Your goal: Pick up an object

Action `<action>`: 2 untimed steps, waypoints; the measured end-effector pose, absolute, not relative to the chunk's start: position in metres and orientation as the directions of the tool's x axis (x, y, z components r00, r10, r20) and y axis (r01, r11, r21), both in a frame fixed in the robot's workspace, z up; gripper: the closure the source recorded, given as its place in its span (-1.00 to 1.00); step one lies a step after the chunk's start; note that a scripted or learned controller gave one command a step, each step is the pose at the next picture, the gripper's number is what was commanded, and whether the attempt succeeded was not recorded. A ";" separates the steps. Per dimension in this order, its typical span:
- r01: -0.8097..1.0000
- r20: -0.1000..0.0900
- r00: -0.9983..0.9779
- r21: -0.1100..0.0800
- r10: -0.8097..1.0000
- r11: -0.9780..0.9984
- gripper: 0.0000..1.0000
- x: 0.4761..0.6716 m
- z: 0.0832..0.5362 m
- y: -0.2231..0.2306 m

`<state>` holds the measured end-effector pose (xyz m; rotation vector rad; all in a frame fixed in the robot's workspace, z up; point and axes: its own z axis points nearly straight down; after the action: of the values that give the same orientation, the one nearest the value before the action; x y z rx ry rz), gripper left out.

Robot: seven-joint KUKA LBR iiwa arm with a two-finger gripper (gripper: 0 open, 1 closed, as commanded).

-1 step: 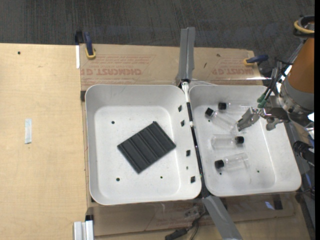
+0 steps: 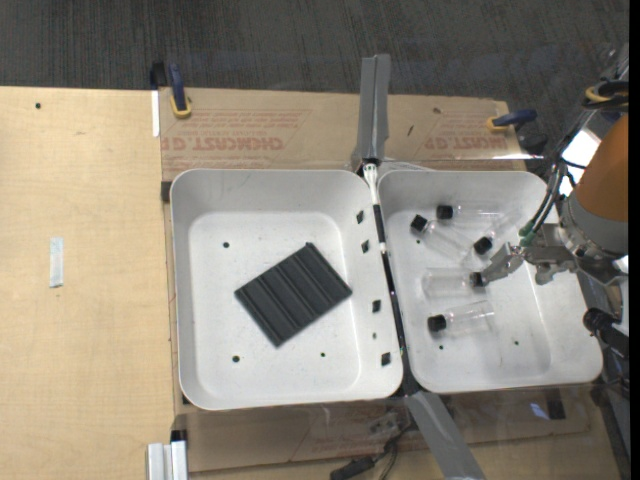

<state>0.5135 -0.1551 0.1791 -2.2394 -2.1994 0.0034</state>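
Clear vials lie in right bin, gripper down among them, finger state unreadable; next: confirm grasp, lift.

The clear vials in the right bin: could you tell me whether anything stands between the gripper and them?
Nothing visible does. The gripper is already low among the clear vials with black caps in the right bin, and no other object lies in between. The dark ribbed panel lies apart in the left bin.

The wooden bench is carrying two white bins side by side. A cardboard sheet is lying beneath them, clamped.
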 end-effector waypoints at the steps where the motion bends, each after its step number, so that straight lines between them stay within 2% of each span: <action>1: 1.000 0.000 -0.029 -0.002 1.000 0.029 -1.00 0.535 0.091 -0.133; 2: 1.000 0.000 -0.024 -0.003 1.000 0.024 1.00 0.534 0.100 -0.135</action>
<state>0.5343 -0.1347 0.0998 -2.1925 -2.2465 0.0029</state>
